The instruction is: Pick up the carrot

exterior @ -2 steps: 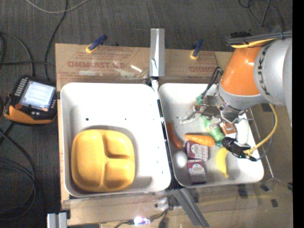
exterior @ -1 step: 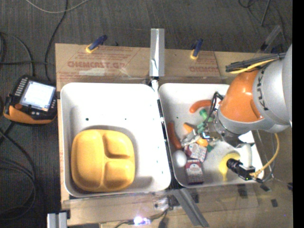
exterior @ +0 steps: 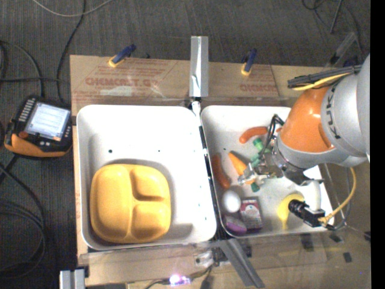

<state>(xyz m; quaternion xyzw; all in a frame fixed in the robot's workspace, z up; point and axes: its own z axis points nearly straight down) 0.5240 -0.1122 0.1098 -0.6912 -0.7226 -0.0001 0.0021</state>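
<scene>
Pendant first, at the far left: a black-and-orange handheld controller with a lit screen (exterior: 41,127) lies on the floor beside the desk, out of the arm's way; next comes the left white shallow plastic bin (exterior: 84,161), which carries a yellow moulded plastic tray with three compartments (exterior: 131,201) lying flat toward its near side, well apart from the work. A grey metal upright bar (exterior: 199,68) stands at the far edge over the seam between the bins. The right white shallow plastic bin (exterior: 210,125) gathers the small items, probably so the arm can reach them all from its side. Against its left wall lies a slim orange stick-like piece (exterior: 220,172); just right of it the orange tapered carrot (exterior: 239,162) lies flat on the bin floor, point toward the far left. Near of these sit a white egg-shaped ball (exterior: 231,201), a purple lump (exterior: 236,226) and a small dark red packet (exterior: 251,212); farther back lies a curved orange-red sausage-like piece (exterior: 253,133). The two-finger gripper with green fittings (exterior: 257,172) hangs just right of the carrot's thick end; whether its jaws are spread or closed I cannot tell, nor whether they touch the carrot. Rightmost, a yellow curved banana-like toy (exterior: 289,206) lies in the near right corner.
</scene>
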